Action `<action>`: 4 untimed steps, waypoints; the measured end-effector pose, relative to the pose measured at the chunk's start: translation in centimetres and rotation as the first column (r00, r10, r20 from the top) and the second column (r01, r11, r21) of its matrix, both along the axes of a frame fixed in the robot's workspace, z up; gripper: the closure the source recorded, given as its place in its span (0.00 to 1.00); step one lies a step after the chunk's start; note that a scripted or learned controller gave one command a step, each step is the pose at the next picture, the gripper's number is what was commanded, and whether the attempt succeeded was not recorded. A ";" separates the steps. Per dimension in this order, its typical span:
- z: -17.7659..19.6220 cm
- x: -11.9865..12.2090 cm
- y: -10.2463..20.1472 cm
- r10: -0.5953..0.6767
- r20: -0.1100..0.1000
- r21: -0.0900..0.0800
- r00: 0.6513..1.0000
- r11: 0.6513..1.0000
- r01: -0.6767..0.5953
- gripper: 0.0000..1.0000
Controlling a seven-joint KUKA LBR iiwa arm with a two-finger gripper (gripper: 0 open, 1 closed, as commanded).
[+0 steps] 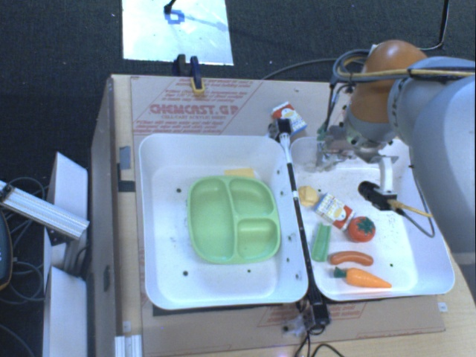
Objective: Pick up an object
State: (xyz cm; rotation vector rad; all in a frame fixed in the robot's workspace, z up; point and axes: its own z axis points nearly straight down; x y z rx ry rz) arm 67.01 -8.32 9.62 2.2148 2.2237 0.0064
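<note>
Claw [327, 157] status, camera view: my claw hangs low over the far left corner of the right shallow white plastic bin [416, 255], close beside the dividing rim. I cannot tell from this angle whether it is released or clenched, and nothing can be seen gripped in it. Candidate objects all lie on the bin floor, nearer the camera than the claw: a small pale yellow toy piece [309, 195], closest to me; a small red-and-white toy carton [332, 209] just beside it; a red toy tomato [361, 229]; a green toy pod [321, 242] along the rim; a brown toy sausage [351, 258]; and an orange toy carrot [362, 277]. The left shallow white plastic bin [167, 199] holds a light green divided plastic plate [233, 219]. Assessment: the approach into the bin appears complete, but I judge the pick not yet made. Remaining: centre over one object, close on it, lift clear.
</note>
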 end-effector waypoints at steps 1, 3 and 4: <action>0.0 0.0 0.0 0.000 0.000 0.000 1.000 1.000 0.000 0.00; -1.1 -0.1 0.0 -0.001 -0.003 -0.001 1.000 1.000 0.001 0.00; -1.1 -0.1 0.0 -0.001 -0.003 -0.001 1.000 1.000 0.001 0.00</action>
